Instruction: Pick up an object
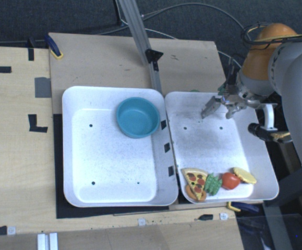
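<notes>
**Claw spread and empty over the right bin, toys far along at the near edge**

From the camera above the worktop (pixel 15 139), the small toys lie in a row along the near edge of the right bin (pixel 208 145): a pizza slice (pixel 194 183) by the near left corner, a green leafy piece (pixel 212 183) touching it, a red tomato (pixel 230 180) just beside that, and a yellow piece (pixel 244 175) toward the near right corner. All four sit well apart from the claw (pixel 221 110), which hangs over the far part of the same bin, near its far edge.

The claw's two fingers are splayed fairly wide, tips pointing down toward the bin floor, with nothing between them. Whether the tips touch the floor cannot be told.

The left bin (pixel 83 155) holds a blue bowl (pixel 137 117), upright, in its far right corner, across the shared rims from the claw.

No labels or writing can be read on anything.
</notes>
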Robot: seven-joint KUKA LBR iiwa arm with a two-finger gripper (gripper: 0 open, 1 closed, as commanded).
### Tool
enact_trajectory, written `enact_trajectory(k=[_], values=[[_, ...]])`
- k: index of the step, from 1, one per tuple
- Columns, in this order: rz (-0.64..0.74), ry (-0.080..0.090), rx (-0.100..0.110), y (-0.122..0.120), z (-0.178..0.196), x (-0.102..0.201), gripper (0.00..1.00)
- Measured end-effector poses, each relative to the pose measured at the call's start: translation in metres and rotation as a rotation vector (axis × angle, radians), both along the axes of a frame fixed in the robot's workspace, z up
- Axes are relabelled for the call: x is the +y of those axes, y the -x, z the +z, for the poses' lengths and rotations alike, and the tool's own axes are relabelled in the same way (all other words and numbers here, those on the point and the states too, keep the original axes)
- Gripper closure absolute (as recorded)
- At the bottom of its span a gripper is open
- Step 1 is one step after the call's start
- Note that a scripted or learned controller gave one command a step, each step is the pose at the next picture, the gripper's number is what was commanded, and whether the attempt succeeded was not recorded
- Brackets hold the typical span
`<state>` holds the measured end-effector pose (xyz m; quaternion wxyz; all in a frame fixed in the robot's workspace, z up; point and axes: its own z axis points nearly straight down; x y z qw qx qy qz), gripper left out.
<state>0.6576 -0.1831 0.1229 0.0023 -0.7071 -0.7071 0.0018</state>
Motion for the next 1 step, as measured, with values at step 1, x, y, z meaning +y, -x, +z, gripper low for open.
enact_trajectory(k=[1], values=[[0.001, 0.001, -0.006, -0.0016, 0.0136, 0.0004, 1.00]])
